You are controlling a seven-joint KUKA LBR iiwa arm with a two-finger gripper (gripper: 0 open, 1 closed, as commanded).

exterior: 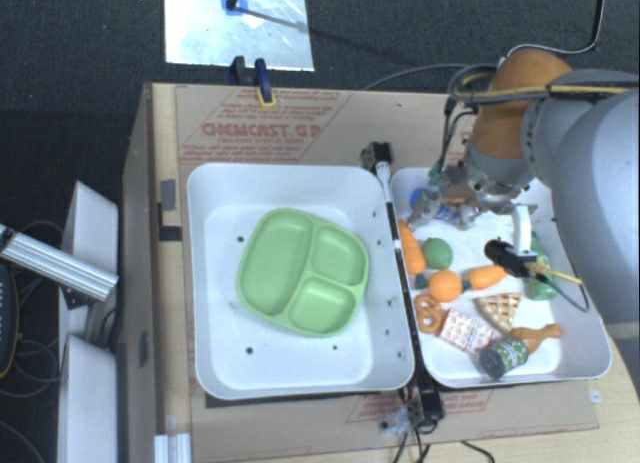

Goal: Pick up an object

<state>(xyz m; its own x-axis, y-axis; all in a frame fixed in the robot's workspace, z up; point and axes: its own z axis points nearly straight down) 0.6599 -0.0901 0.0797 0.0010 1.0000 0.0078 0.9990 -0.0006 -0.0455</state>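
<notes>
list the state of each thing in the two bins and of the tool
green divided plate: flat, nothing on it, in the left bin
toy food pile: loose in the right bin
green can: on its side
pizza slice: lying flat
tool: low over the right bin's far end

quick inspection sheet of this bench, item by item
surface: two white bins side by side, left bin, right bin
job's things: toy food piled in the right bin, including an orange ball, a green ball, a waffle wedge
clutter: green divided plate in the left bin
grippers: hand low over the right bin's far end; grasp unclear
cables: black cable on the floor
surroundings: dark carpet, shiny sheet
</notes>
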